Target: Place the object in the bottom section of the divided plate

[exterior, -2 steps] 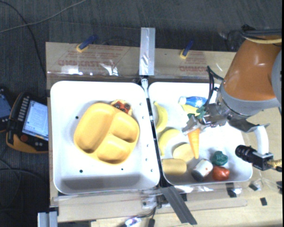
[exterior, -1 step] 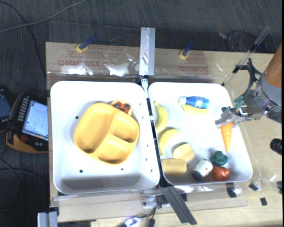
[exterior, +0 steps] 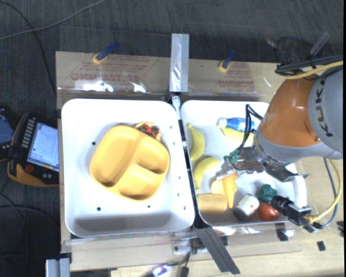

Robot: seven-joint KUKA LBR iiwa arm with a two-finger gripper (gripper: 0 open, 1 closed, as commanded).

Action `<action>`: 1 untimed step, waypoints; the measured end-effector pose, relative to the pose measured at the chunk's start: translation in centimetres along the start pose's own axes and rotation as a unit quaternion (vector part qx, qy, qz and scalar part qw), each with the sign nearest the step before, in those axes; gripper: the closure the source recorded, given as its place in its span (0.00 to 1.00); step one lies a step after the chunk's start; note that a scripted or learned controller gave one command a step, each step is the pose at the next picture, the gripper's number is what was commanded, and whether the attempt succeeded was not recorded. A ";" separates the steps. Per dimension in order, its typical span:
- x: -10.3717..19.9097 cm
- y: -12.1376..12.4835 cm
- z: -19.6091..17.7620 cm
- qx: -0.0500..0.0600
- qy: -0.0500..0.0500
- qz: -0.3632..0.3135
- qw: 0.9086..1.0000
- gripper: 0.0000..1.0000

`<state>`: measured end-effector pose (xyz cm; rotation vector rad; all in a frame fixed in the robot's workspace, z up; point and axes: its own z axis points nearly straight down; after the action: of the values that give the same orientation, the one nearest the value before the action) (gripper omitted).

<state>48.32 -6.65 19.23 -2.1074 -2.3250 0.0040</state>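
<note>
Arm (exterior: 326, 117): grey rounded casing, smooth finish. Black lettering "KU" legible on the grey shell near the right edge, the rest cut off. Broad orange band (exterior: 288, 117) wraps the segment above the wrist, glossy, domed in profile. Below it a grey collar (exterior: 282, 150) leads into the gripper (exterior: 233, 165), a metal assembly with teal-green parts at the finger end. A thin black cable (exterior: 249, 120) loops along the orange section's left side.
</note>
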 end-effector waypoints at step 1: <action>7.3 1.1 -18.0 -0.002 -0.002 -0.005 1.000 1.00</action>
<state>48.73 0.71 37.25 -2.1002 -2.3398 0.0028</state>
